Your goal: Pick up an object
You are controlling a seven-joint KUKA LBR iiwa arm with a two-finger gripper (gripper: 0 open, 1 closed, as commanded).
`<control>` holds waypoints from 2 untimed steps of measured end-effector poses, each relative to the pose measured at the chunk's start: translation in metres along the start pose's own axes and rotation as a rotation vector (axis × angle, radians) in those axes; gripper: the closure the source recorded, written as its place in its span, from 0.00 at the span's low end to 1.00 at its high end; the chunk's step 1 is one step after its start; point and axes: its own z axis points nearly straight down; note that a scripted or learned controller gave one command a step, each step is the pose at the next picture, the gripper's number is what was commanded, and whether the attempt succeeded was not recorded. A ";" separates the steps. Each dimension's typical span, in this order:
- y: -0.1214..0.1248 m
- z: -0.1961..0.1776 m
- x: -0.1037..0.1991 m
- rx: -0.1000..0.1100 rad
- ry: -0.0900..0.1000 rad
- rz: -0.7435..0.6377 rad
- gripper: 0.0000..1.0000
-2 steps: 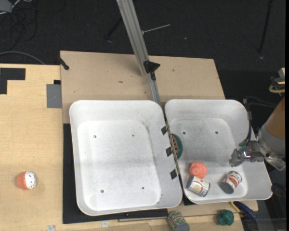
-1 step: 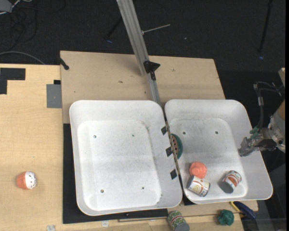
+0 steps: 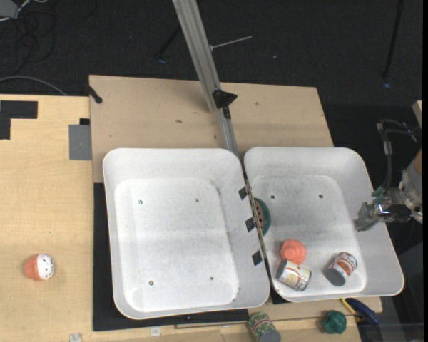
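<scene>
Red-labelled can (image 3: 341,268) lies tipped in the right bin (image 3: 307,164), near-left of the tool (image 3: 372,213) at its right rim; tool's grip unreadable.

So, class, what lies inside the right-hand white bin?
Inside the right bin lie a red-orange lump, a tipped can and a second can. A green thing sits at the divider, partly hidden, so its shape stays unclear.

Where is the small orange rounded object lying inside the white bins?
In the camera view, the small orange rounded object lies in the right white bin, near its front-left corner, just above a tipped cream can.
</scene>
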 end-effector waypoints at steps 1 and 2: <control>0.021 -0.013 0.052 -0.001 0.002 -0.004 1.00; 0.046 -0.023 0.100 -0.001 0.002 -0.004 1.00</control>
